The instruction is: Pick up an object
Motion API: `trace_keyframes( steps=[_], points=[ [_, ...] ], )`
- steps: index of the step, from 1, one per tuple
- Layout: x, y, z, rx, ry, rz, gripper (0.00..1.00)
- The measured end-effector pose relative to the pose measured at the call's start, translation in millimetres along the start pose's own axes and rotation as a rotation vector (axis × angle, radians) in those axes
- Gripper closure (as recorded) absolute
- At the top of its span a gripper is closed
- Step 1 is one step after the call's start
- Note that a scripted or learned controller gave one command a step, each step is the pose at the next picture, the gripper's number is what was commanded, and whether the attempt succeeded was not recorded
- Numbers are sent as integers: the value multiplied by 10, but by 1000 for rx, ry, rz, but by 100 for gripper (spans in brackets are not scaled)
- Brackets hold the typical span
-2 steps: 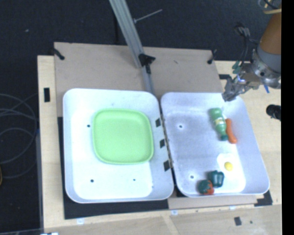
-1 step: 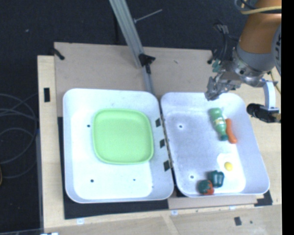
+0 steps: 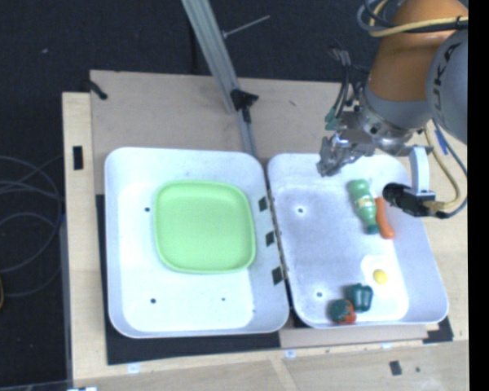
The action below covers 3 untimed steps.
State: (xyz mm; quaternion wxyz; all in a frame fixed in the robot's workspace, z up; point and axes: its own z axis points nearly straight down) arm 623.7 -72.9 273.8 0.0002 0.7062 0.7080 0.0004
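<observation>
Green plate [image 3: 204, 226] in left white bin [image 3: 126, 300], on wooden bench [image 3: 147, 88].

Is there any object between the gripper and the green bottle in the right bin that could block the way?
Nothing visible does. The gripper hangs over the right bin's far edge, and only bare white floor separates it from the green bottle. The orange carrot lies beyond the bottle.

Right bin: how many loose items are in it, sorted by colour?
Green: 1, a pale green bottle-like item
Orange: 1, a carrot-like stick
Yellow: 1, a small round piece
Teal: 2, a block and a piece with red
Total: 5
</observation>
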Motion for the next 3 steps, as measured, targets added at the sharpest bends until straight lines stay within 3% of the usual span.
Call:
trace_keyframes(
  steps=[2, 3],
  points=[
    [1150, -68, 63, 1, 0, -1, 100],
    [1575, -117, 260, 2, 0, 0, 100]
  ],
)
